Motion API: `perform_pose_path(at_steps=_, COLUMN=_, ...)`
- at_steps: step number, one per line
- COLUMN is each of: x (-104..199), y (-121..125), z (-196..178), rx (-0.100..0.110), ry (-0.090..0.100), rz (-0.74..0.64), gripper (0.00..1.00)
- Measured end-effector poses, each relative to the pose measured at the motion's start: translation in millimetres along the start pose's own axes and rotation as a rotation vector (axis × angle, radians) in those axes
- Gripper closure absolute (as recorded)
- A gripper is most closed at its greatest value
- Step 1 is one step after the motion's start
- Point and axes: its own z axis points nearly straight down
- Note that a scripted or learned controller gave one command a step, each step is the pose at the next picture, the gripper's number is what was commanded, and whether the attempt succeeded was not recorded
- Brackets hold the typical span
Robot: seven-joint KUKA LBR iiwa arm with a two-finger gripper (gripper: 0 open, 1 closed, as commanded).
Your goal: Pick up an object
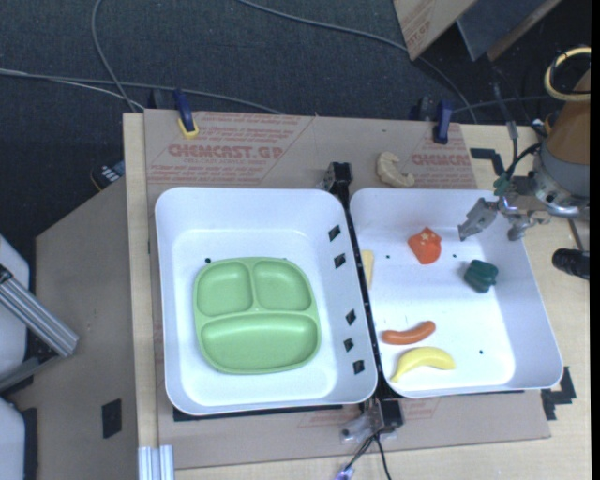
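The arm (567,141) is cut off by the picture's right edge, so only its wrist end shows beside the right bin (525,309). The gripper (497,217) hangs over that bin's upper right corner; its fingers are small and blurred, and their spacing cannot be read. A pale yellow thing (368,267) at the right bin's left wall is mostly hidden behind the wall between the bins, and its kind cannot be told. The beige lump (395,169) on the bench just above the right bin is too small to identify. The cardboard (431,21) far above that bin runs off the top edge.
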Motion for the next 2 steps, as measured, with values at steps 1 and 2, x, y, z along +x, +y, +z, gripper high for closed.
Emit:
perform_pose_path(at_steps=1, x=-9.9, y=0.9, z=54.0, rx=0.001, ry=0.0, rz=0.0, gripper=0.0)
perform_pose_path(at_steps=2, x=-9.9, y=2.8, z=38.5, rx=-0.007, ry=-0.002, rz=0.0, gripper=1.0)
